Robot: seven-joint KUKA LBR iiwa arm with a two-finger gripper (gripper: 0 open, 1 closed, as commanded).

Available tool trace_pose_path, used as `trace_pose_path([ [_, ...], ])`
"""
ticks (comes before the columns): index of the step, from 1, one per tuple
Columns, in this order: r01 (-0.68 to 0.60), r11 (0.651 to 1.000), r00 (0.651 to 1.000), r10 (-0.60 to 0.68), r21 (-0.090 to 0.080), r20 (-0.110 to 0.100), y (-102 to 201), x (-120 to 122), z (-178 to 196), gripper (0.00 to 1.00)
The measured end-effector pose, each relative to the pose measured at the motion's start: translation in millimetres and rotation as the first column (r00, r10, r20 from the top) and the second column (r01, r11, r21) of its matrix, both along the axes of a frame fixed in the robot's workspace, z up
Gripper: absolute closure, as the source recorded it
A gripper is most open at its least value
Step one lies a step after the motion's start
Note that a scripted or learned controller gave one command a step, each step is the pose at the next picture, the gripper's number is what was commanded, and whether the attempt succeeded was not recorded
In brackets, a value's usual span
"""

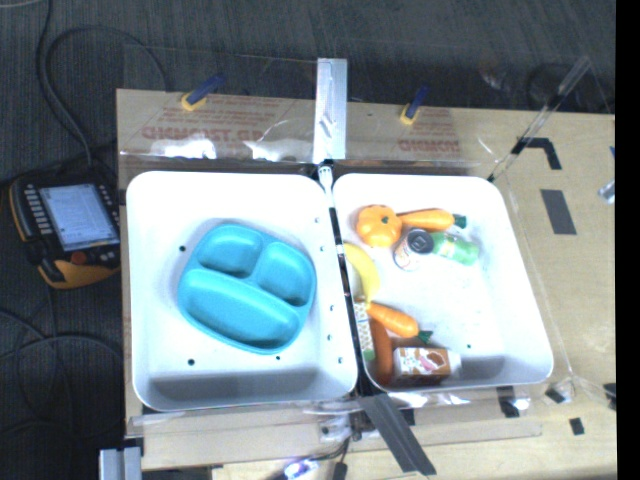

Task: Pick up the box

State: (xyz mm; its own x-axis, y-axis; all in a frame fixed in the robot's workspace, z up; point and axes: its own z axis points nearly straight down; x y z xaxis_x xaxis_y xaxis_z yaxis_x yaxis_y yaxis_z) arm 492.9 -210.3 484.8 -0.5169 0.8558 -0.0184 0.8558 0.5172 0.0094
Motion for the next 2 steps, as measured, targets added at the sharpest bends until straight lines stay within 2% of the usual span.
trace_pose_path([
  [2,-0.004,1.0,1.0,0.004,-0.003,0.006,1.4,3.3,20.0,1.0],
])
